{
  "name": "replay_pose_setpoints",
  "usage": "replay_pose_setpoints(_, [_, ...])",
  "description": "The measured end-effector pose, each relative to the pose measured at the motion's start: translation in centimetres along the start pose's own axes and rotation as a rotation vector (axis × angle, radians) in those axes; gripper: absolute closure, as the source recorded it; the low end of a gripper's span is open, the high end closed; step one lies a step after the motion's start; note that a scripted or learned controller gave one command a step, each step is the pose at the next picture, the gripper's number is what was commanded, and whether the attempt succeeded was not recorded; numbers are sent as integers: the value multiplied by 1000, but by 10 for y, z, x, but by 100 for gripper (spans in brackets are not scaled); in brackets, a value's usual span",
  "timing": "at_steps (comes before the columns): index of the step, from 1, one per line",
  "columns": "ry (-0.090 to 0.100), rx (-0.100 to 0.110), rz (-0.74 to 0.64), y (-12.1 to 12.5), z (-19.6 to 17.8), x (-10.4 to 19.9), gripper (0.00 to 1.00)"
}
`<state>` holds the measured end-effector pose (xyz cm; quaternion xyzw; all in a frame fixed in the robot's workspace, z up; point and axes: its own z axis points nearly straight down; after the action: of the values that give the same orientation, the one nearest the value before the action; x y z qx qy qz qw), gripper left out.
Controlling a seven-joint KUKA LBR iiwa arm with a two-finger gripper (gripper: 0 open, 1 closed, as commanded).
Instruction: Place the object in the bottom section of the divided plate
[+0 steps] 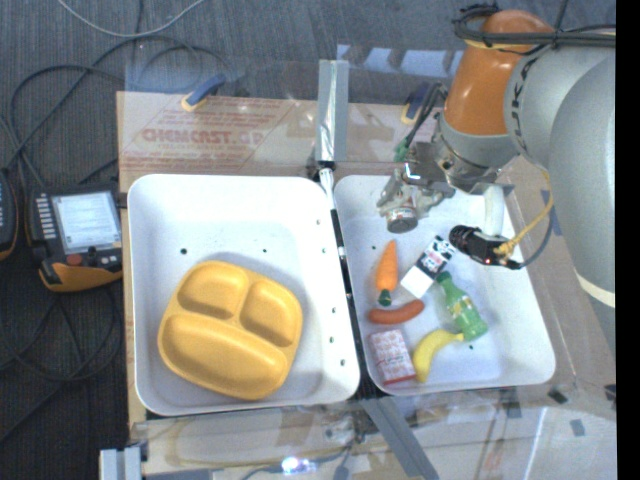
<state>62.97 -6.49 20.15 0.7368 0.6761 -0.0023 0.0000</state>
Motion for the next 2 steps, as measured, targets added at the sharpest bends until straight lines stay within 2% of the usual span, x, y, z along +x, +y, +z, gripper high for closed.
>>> replay_pose_setpoints(1, [2, 1, -50, -59, 19, 66, 100])
replay_pose_setpoints(2, [4, 1, 155, -66, 19, 70, 100])
